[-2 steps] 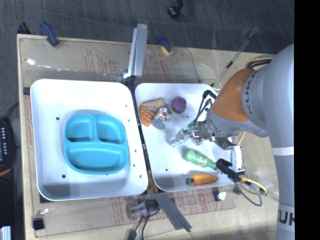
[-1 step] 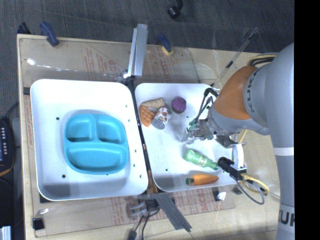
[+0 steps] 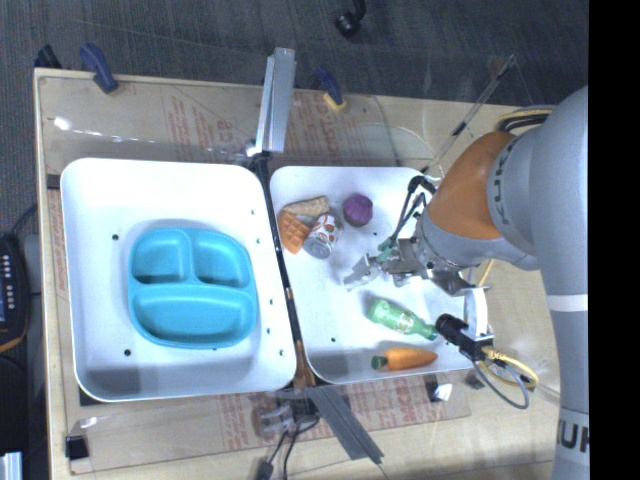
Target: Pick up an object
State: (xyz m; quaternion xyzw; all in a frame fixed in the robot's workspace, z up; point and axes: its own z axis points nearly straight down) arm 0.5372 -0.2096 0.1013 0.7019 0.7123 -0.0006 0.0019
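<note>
Camera view: no legible writing anywhere; gripper (image 3: 362, 271) low in right bin (image 3: 330, 363) above green bottle (image 3: 399, 318), finger state indiscernible.

1. The two shallow white plastic bins (image 3: 90, 268) are seen as smooth and slightly glossy, with soft highlights along the rims.
2. The turquoise three-compartment plastic tray (image 3: 192, 286) looks smooth with a satin sheen.
3. The bench top (image 3: 150, 108) reads as pale wood or board, matt, with a clear shiny film laid over it.
4. The green bottle (image 3: 398, 317) looks like glossy translucent plastic.
5. The orange carrot-shaped toy (image 3: 408, 359) comes across as smooth, matt plastic.
6. The grey arm casing with its orange band (image 3: 478, 196) is smooth and semi-gloss.
7. The floor beyond the bench (image 3: 180, 18) looks like rough dark carpet.
</note>
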